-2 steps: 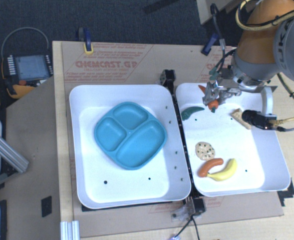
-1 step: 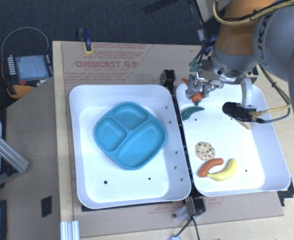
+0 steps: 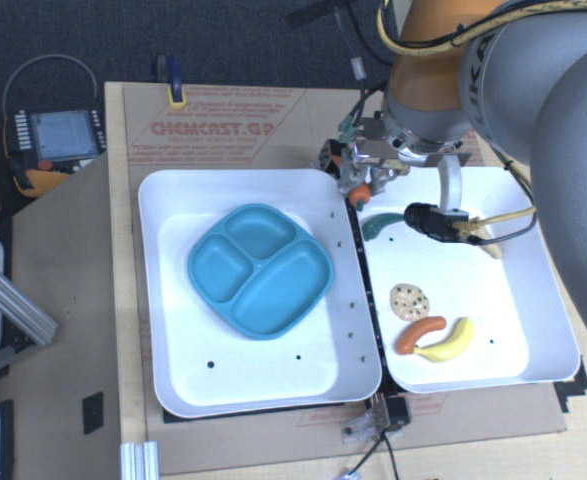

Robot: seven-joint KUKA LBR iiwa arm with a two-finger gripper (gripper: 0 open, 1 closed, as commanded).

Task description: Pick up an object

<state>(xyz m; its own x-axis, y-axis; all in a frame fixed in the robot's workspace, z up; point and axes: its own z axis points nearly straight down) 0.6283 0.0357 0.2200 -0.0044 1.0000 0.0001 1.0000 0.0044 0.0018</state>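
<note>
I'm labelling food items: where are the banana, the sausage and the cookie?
banana (image 3: 449, 341), camera view, middle of its curve.
sausage (image 3: 419, 333), camera view, mid-length.
cookie (image 3: 409, 300), camera view, centre of its top face.

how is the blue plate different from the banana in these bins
The blue plate is wide, flat and split into three compartments; the banana is small, curved and yellow. The plate lies in the left bin, the banana in the right bin. The plate lies apart from other objects, while the banana rests against a red sausage. Both lie flat, away from the gripper.

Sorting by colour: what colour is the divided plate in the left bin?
Light blue divided plate, clearest in the camera view.
</note>
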